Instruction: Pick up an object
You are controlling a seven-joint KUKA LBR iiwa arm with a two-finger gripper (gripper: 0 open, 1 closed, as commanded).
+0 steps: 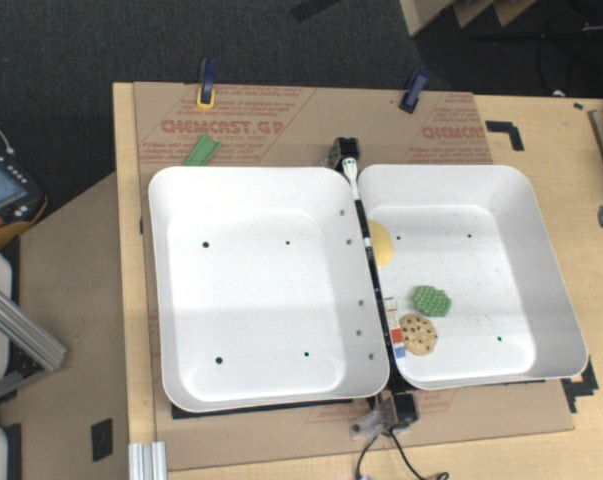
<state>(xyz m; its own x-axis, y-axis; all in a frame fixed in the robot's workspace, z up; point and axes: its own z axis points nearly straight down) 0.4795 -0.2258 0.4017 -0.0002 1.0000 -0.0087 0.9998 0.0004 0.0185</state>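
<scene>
The objects to pick from lie in the right bin (553, 268), all in its left half. A tan, cookie-like disc with dark specks (419, 334) sits near the bin's front-left corner. Just behind it, close but apparently not touching, is a lumpy green piece (431, 300). Just to the disc's left, against the bin's left wall, is a small red, white and blue item (397, 340) (too small to identify). Farther back along that same wall rests a pale yellow rounded object (381, 245), partly tucked under the rim.

Whether the pincer is open, closed or gripping anything cannot be told.

The left bin (163, 268) stands beside the right one, their inner rims meeting along a dark strip (364, 243) that runs front to back. A small black and white fitting (345, 154) sits at the far end of that strip, and a cable (393, 450) trails off the near end.

Both bins rest on a brown cardboard sheet (281, 118) printed with red lettering, which lies on the counter (91, 268). Two blue clamps (208, 80) (415, 89) grip the sheet's far edge. A small green strip (201, 150) lies on the cardboard behind the left bin's far-left corner.
</scene>
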